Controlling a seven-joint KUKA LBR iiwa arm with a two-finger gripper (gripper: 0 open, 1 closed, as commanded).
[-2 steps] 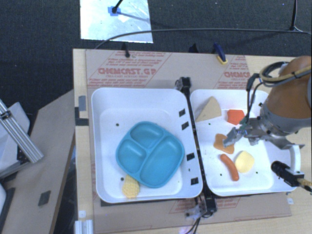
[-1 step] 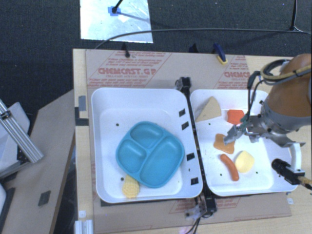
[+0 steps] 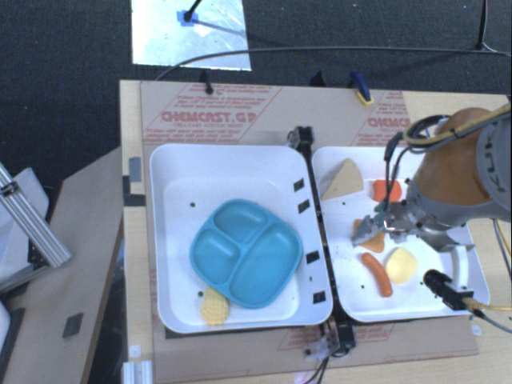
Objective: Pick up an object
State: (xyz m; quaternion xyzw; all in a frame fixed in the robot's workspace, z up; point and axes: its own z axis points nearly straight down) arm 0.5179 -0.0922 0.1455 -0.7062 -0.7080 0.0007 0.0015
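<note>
My gripper (image 3: 370, 230) hangs low over the middle of the right bin (image 3: 472, 272), on an arm with an orange band (image 3: 453, 165) reaching in from the right. Just below the gripper lies a red-orange sausage (image 3: 377, 274), and beside that a pale yellow rounded piece (image 3: 402, 265). A small orange piece (image 3: 386, 190) sits above the gripper, partly behind the arm's cables. Toward the bin's upper left lies a tan cheese-like wedge (image 3: 342, 179).
The left bin (image 3: 172, 214) holds a blue compartment plate (image 3: 246, 252) and a small yellow ridged item (image 3: 214, 306) at its front. A black divider (image 3: 314, 214) runs between the bins. A black fitting (image 3: 442, 286) sits at the right bin's front right.
</note>
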